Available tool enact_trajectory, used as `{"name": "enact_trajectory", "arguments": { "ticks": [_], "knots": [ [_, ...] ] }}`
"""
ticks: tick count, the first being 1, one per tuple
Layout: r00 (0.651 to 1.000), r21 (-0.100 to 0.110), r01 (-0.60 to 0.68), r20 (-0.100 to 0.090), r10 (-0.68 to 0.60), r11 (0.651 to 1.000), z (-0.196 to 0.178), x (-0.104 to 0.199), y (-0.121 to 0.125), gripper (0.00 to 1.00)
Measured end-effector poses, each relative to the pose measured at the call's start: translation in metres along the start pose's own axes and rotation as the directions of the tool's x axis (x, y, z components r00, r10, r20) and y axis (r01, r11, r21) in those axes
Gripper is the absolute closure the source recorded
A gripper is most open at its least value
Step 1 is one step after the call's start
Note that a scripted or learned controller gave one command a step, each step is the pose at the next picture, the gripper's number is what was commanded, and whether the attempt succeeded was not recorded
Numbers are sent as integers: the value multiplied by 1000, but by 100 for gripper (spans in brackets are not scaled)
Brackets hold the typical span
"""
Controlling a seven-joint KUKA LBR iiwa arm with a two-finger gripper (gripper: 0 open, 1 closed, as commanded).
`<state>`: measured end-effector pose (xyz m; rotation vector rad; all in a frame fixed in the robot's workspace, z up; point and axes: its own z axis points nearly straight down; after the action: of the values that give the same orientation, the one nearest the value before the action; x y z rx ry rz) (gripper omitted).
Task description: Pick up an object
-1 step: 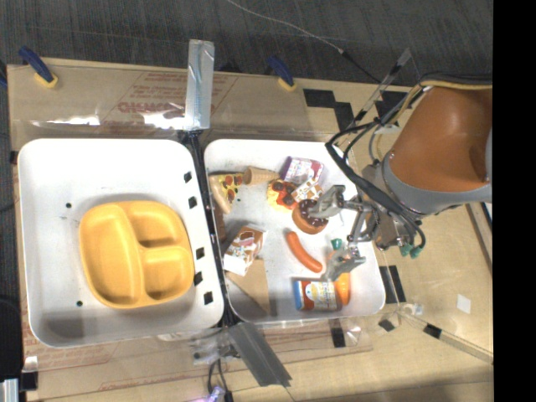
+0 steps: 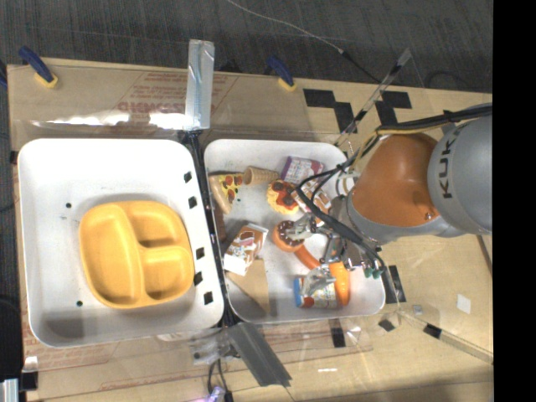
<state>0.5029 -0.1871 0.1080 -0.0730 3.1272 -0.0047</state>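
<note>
In the right bin (image 2: 219,153), the gripper (image 2: 322,262), finger state unclear, hovers just above the can (image 2: 322,291).

Place: a robotics lab or test cell, not a home.
Bench: a flat brown board (image 2: 100,90) across the frame, held by blue clamps (image 2: 38,67) at the upper left and upper centre.
Bins: two shallow white bins (image 2: 33,224) side by side, mid-frame.
Markers: black-and-white squares (image 2: 331,103) printed on the board, upper right, probably for camera calibration.
Arm: a grey and orange industrial arm (image 2: 435,182) marked KUKA at the right.
Floor: dark carpet (image 2: 126,7) along the top.
</note>
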Motion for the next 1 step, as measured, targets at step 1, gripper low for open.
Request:
{"name": "enact_trajectory", "arguments": {
  "ticks": [1],
  "knots": [
    [999, 6, -32, 15, 32, 999, 3, -1, 4, 0]
  ]
}}
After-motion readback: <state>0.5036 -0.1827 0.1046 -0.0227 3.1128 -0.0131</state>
